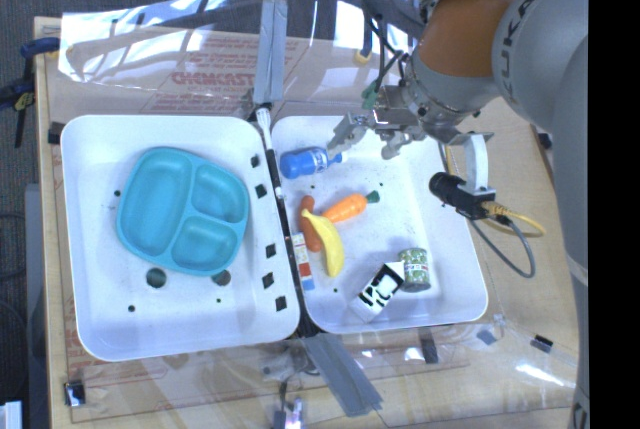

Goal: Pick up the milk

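Zero progress on the actual pick so far, as far as I can judge. The milk [380, 290], a small black-and-white carton, is lying tilted near the front edge of the right bin [455, 262], just beside a green-labelled can [415, 269] and nothing is touching it. The tool [369, 137] hangs over the back of that bin with its fingers spread and nothing between them, close to a blue bottle [302, 162]. A carrot [346, 208] and banana [326, 237] lie between it and the carton. So what's left: cross to the front edge, drop down, close, lift. The left bin [90, 217] just has a blue divided plate [183, 209].
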Tool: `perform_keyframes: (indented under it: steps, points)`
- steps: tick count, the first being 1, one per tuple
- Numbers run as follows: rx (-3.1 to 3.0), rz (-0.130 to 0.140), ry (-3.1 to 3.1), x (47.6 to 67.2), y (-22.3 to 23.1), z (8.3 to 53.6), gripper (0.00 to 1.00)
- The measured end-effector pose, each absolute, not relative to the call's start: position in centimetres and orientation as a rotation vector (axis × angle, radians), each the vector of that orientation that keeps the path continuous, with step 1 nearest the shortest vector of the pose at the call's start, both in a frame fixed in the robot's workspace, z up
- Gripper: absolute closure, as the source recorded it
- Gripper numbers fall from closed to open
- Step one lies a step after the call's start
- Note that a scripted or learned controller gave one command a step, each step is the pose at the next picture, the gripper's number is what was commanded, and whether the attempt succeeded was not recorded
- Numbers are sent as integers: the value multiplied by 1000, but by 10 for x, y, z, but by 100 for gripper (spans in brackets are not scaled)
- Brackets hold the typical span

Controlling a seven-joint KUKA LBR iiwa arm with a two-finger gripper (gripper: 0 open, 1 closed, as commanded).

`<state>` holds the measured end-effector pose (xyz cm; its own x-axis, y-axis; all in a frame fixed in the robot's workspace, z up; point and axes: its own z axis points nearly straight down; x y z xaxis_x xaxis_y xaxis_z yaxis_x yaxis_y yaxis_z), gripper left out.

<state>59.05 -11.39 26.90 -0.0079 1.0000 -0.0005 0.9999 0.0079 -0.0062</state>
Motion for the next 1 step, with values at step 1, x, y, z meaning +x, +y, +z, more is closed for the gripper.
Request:
perform_keyframes:
  steps: [1]
  points:
    - [-2255, 5, -2185, 544, -151, 266, 0]
